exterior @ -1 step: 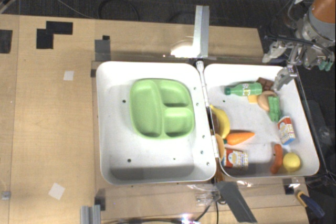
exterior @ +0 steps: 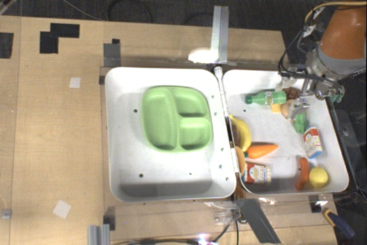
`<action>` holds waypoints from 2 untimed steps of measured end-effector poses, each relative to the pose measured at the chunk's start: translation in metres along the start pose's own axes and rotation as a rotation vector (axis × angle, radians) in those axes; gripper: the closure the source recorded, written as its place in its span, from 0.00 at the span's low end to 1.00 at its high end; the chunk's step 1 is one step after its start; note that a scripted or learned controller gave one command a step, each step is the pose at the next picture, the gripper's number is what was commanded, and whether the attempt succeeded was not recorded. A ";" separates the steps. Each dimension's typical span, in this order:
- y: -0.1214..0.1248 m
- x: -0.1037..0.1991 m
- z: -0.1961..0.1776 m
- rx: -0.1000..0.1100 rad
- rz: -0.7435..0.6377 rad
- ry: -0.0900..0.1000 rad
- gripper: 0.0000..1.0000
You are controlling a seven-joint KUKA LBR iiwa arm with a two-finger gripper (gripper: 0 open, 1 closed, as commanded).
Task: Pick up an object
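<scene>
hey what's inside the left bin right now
The left bin holds one green divided tray, lying flat. Whatever sits beneath the tray is covered.

We see a light wooden bench (exterior: 51, 140) bearing two white bins side by side, the left bin (exterior: 123, 140) touching the right bin (exterior: 338, 146). Black patches (exterior: 57, 36) and small pale squares (exterior: 75, 82) also lie on its surface.
</scene>
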State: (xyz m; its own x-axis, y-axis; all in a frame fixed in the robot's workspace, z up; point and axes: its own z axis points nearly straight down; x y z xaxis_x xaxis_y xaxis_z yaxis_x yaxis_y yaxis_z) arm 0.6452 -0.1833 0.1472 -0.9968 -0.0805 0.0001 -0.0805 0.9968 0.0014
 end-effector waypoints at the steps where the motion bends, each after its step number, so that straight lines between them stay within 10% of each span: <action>1: -0.019 0.042 0.057 0.005 0.065 -0.015 0.00; 2: 0.041 0.048 0.058 0.002 0.050 -0.014 0.00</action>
State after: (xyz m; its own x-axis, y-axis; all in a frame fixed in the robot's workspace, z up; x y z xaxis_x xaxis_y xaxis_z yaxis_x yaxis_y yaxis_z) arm 0.5942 -0.1463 0.0895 -0.9995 -0.0302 -0.0137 -0.0302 0.9995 -0.0006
